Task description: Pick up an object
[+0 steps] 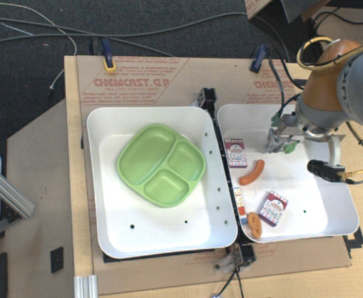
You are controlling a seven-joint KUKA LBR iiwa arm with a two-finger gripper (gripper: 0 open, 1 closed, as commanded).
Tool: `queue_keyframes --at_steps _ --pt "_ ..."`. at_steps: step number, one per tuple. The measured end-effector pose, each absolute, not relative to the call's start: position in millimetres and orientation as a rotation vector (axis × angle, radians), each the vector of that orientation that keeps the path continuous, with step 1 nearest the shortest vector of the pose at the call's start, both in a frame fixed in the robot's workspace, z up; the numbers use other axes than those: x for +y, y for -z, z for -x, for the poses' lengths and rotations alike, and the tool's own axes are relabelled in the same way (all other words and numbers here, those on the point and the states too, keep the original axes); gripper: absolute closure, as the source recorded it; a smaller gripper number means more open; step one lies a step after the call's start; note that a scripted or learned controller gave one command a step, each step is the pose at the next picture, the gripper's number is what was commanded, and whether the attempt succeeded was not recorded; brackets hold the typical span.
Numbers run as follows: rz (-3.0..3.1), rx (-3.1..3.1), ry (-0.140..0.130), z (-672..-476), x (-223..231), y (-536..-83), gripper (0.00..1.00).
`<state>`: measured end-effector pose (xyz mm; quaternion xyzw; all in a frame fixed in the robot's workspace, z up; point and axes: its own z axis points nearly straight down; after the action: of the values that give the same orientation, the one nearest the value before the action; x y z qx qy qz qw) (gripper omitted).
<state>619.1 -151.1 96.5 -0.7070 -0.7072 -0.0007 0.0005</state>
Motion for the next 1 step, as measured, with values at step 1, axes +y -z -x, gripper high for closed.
queue_keyframes --at_steps 1 --pt "2.224 -2.222 0.002 -611.6 -155.1 -154.0 1.0"
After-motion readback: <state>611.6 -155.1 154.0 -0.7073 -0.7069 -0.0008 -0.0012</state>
